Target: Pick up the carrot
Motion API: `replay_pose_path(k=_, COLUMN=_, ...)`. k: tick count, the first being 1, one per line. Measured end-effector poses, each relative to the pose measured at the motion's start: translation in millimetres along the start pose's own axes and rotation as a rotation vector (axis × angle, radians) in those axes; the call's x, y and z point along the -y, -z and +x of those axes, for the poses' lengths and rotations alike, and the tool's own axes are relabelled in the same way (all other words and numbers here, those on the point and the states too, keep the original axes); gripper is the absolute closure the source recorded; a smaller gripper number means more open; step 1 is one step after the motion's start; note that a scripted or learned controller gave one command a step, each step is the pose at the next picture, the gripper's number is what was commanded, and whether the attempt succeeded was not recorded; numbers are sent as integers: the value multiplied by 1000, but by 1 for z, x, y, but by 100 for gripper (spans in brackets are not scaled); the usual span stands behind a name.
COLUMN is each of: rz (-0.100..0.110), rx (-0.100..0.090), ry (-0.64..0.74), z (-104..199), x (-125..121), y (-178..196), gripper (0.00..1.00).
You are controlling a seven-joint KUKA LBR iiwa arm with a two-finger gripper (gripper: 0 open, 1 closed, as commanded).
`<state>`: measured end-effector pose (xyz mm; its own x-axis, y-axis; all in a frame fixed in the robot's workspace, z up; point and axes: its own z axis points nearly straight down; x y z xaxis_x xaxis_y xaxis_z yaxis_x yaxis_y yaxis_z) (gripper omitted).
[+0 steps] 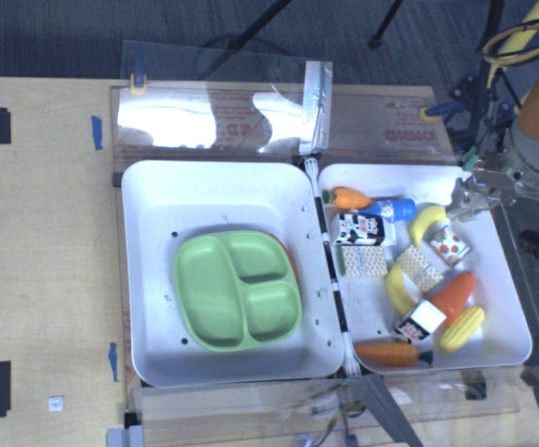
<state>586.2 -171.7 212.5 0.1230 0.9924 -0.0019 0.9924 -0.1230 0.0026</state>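
In the right bin (516, 319), a small orange carrot (351, 198) with a green top lies in the far left corner. A second, longer carrot (387, 352) with a green end lies along the near wall. My gripper (469, 196) hangs over the far right part of this bin, beside a yellow banana (427, 222). It is well to the right of the small carrot and far from the long one. Nothing shows in its grasp.
The right bin also holds a blue bottle (395, 209), a black-and-white carton (360, 229), a red-orange vegetable (452, 295), yellow pieces (463, 329) and small packets. A green divided tray (239, 289) fills the left bin (148, 203). Cables and stand legs lie behind the bench.
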Motion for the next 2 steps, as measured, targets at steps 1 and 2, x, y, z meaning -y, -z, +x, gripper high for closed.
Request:
replay_pose_path(k=1, rz=0, rx=0, ry=-93, z=-38, x=-18, y=33, gripper=100)
replay_pose_path(k=2, rz=3, rx=-2, ry=-14, z=-16, x=1, y=-40, gripper=100)
